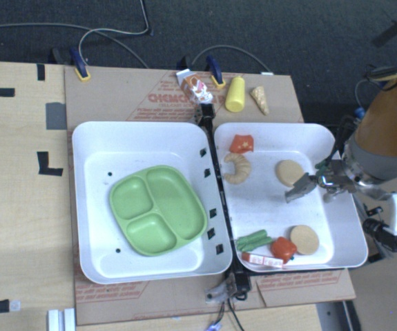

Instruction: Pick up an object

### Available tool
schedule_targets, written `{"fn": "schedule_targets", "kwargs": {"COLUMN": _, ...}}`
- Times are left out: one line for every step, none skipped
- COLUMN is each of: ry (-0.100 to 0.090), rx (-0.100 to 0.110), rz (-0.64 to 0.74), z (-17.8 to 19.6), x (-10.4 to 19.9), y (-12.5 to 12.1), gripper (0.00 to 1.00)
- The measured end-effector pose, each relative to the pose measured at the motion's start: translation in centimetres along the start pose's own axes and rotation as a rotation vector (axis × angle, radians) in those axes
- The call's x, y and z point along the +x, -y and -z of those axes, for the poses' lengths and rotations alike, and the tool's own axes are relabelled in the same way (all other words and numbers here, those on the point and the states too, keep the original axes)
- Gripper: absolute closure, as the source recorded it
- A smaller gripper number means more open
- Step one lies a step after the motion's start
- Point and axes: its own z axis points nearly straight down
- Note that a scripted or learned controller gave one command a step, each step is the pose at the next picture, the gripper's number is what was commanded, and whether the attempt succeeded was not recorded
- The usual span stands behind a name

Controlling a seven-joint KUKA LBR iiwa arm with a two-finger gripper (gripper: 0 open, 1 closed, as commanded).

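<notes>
Two white bins sit side by side on the worktop (39,116). The left bin (91,185) holds a green tray (157,209) with three parts. The right bin (322,140) holds a red block (241,143), a curly bread piece (238,167), two tan round cookies (289,171) (304,239), a green bean (252,240) and a red tomato (282,248). The claw (307,185) hangs over the right bin, just beside the far cookie. I cannot tell how wide it is. Nothing is seen in it.
</notes>
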Motion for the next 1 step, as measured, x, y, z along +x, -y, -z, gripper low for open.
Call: {"fn": "schedule_targets", "kwargs": {"ry": 0.005, "rx": -0.017, "rz": 0.002, "z": -11.91, "x": -0.67, "y": -9.79, "gripper": 0.00}}
